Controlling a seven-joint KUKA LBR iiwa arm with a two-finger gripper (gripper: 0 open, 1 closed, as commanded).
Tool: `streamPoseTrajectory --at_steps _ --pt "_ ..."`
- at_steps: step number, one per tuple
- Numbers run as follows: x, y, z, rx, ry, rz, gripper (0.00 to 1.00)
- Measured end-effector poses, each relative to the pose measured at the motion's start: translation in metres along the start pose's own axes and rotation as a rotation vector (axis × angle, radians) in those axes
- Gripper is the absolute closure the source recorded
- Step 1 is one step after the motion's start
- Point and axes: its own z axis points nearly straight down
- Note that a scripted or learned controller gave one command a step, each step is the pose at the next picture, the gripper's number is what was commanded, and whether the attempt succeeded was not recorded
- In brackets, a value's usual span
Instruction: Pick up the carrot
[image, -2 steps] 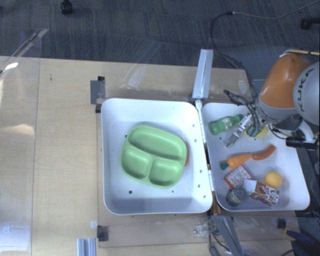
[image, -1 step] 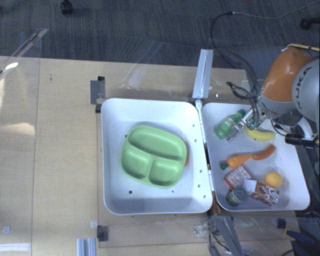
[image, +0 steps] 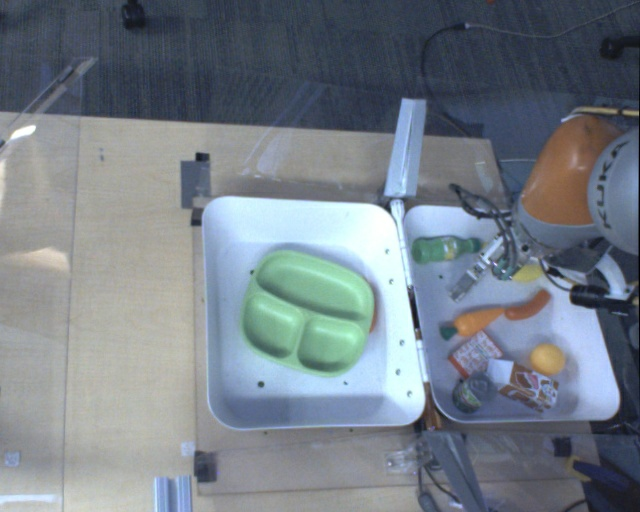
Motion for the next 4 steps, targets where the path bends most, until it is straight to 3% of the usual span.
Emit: streamPoseTrajectory --at_steps 1,2,3,4 --pt "-0.025 -0.011 0.001 0.000 0.000 0.024 0.00" --pt "0.006 -0.032 -0.001 -0.001 -0.002 0.059 0.00" --pt "0.041 -0.018 -0.001 -0.002 -0.002 0.289 0.00" --pt "0.038 -0.015 -0.015 -0.012 -0.012 0.286 1.00"
